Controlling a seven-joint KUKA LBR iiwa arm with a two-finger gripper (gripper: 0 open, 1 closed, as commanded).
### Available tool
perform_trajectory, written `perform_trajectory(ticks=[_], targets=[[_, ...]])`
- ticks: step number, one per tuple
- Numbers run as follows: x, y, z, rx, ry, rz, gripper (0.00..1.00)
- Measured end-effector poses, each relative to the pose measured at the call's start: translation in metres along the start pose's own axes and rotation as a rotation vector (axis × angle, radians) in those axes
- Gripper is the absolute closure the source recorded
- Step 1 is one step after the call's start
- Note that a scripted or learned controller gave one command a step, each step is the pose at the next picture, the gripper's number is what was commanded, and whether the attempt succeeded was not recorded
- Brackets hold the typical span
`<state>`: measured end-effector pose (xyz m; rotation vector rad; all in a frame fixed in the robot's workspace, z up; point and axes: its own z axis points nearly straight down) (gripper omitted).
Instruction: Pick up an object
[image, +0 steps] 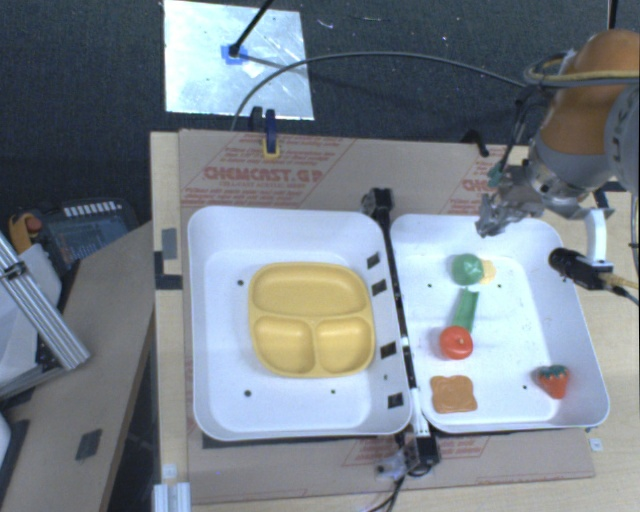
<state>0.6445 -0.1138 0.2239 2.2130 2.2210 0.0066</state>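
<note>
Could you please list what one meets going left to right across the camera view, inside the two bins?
yellow divided plate → toast piece → strawberry. The tomato, green stick and green ball overlap the toast's span, so I omit them.

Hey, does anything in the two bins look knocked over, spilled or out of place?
Nothing stands out. The yellow divided plate lies flat in the left bin. The toy foods lie apart on the right bin's floor: tomato, toast, strawberry, green pieces. The gripper hangs over its far edge.
</note>
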Motion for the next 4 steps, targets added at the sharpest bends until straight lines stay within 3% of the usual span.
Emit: perform_trajectory(ticks=[1, 4], targets=[[0.0, 0.002, -0.055, -0.001, 0.0, -0.001, 1.0], [0.171, 0.015, -0.014, 0.007, 0.003, -0.006, 1.0]])
